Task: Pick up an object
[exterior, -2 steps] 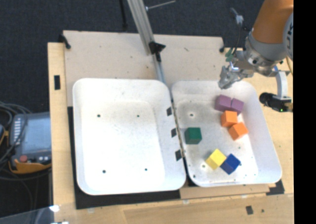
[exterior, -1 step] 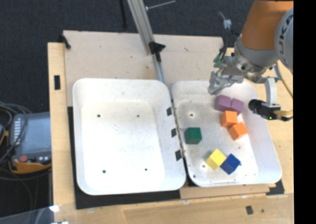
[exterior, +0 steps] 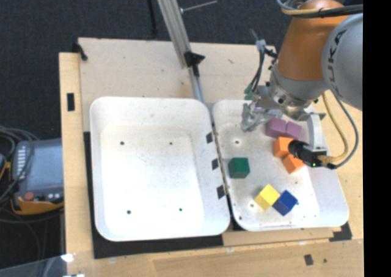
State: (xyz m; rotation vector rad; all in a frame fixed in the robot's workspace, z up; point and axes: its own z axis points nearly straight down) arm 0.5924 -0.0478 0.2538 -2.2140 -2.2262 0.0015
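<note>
Right bin [exterior: 333,205]: gripper [exterior: 250,117] near back-left rim, fingers unclear.

Right bin [exterior: 330,208] taken as reference. The gripper [exterior: 249,120] sits low over its far-left corner, metal fingers pointing down at bare floor, nothing visible between them. A pink block [exterior: 283,128] lies just right of the gripper. Two orange blocks [exterior: 287,154] sit nearer the camera from the pink block. A green cube [exterior: 239,167] lies at the bin's left-centre. A yellow cube [exterior: 267,197] and a blue cube [exterior: 285,202] touch near the front rim. The left bin [exterior: 153,166] adjoins it.
</note>
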